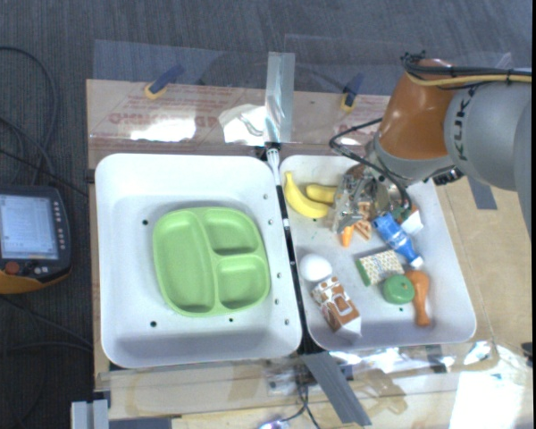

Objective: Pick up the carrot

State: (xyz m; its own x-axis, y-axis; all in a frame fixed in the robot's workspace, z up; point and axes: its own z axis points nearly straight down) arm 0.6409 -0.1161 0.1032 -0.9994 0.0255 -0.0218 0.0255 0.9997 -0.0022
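Note:
An orange, tapered carrot (421, 298) lies at the front right of the right bin (456, 315), next to a round green piece (397, 290). My gripper (354, 211) hangs low in the back middle of that bin, well behind and to the left of the carrot. It is just right of the banana (305, 198). Small orange pieces (357, 231) lie directly under the gripper; what they are is unclear.
The right bin also holds a blue and white tube (398, 237), a speckled green block (378, 264), a white egg-like ball (315, 267) and a brown and white packet (339, 306). A green divided plate (212, 259) sits in the left bin (125, 329).

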